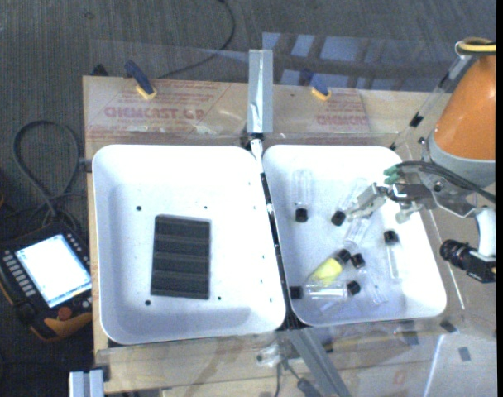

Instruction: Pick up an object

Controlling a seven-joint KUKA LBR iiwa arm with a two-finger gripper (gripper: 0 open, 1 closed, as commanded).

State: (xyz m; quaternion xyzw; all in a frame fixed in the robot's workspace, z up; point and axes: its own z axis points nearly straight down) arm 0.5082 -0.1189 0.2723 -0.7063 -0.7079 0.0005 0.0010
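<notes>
Several small clear vials with black caps lie scattered in the right bin (pixel 417 304), among them one upright-looking vial (pixel 301 197) near the bin's left wall and one lying flat (pixel 326 291) at the front. A yellow object (pixel 326 270) rests among them near the front. My gripper (pixel 366 203) reaches in from the right and hangs low over the middle of this bin, close to a black-capped vial (pixel 339 217). Nothing is visibly held in it. The orange band of the arm (pixel 471 106) is at the right edge.
The left bin (pixel 111 304) holds a black ridged rectangular block (pixel 182 256) near its middle. A metal divider post (pixel 259 98) stands behind the seam between the bins. A handheld screen pendant (pixel 45 275) and cables lie on the floor to the left.
</notes>
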